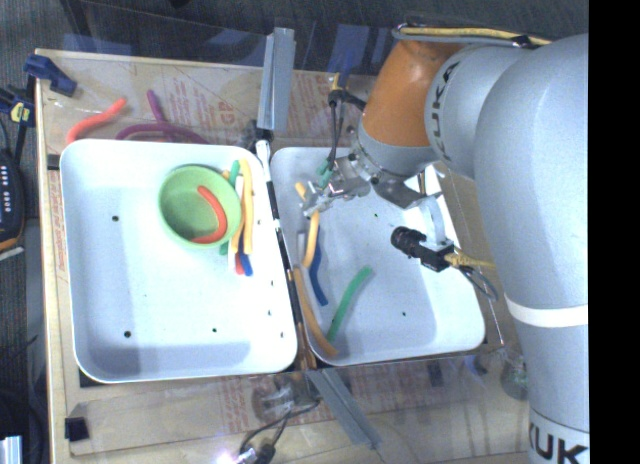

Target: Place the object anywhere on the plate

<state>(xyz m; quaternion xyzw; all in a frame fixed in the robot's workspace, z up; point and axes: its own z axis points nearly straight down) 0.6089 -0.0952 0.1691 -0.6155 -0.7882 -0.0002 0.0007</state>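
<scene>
1. We see the gripper (318,195) in the upper left corner of the right bin (455,337), at frame centre. Whether it is apart, together or clamped on something we cannot tell; the metal parts blur together there.

2. The thing we judge to be in hand is the orange stick (311,237), which lies just below the gripper, near the right bin's left wall. Its upper end comes up to the gripper, but we cannot tell whether they touch.

3. Its long axis runs nearly straight up and down the frame, upper end toward the gripper, lower end toward a blue stick (315,284) beneath it.

4. We judge it light, thin and somewhat flexible, probably smooth enough to slip. A hold across its narrow width near the middle would keep it from drooping or swinging; a hold at the very tip risks letting it pivot out.

5. A green stick (347,302) slants lower in the same bin, and a tan stick (314,330) curves along the lower left wall.

6. The green plate (180,207) sits in the left bin (150,342), upper middle of it, with a red stick (214,214) curled on it and several coloured sticks (243,222) against its right rim.
</scene>
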